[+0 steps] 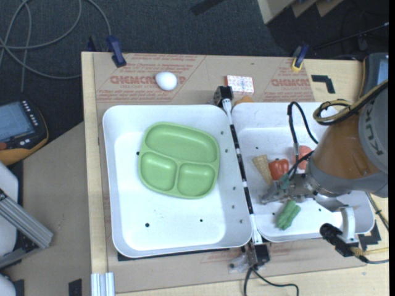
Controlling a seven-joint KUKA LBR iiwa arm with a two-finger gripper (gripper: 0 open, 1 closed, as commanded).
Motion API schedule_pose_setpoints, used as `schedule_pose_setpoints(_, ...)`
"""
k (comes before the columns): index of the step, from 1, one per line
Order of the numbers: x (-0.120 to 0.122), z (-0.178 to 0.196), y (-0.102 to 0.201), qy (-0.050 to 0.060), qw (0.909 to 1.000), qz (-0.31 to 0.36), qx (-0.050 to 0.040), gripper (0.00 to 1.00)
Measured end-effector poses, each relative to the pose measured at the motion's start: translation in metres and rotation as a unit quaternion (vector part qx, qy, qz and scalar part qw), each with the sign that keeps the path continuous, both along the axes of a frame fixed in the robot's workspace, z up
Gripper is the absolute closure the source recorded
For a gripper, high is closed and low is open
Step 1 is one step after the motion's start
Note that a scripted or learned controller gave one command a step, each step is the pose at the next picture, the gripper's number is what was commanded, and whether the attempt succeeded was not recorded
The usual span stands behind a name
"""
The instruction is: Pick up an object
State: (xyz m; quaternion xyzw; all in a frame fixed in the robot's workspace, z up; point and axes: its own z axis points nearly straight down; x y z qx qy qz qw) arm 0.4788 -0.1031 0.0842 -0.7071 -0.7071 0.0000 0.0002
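Two white bins (123, 165) sit on a cardboard-topped bench (197, 73) above dark carpet (154, 17).

"CHEMCR…" printed in red on cardboard sheet (203, 73) behind bins; partial "KU" on arm (370, 134).

Lighting was even, diffuse overhead, fairly bright on the bench. White bins (123, 184) ran near blown out, little surface detail. Soft short shadows under the green tray (179, 159) and along the bin walls; no hard glare spots. Dark floor (154, 17) at top was underexposed. Overall image was soft and low-res, arm (345, 159) at right slightly blurred, small objects smeared.
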Motion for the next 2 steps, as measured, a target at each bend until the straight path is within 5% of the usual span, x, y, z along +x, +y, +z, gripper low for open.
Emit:
schedule_pose_setpoints(1,0.0,0.0,-0.006,0.0,1.0,0.0,-0.0001,0.0)
schedule_pose_setpoints(2,0.042,0.0,-0.006,-0.001,1.0,0.001,-0.0006,0.0)
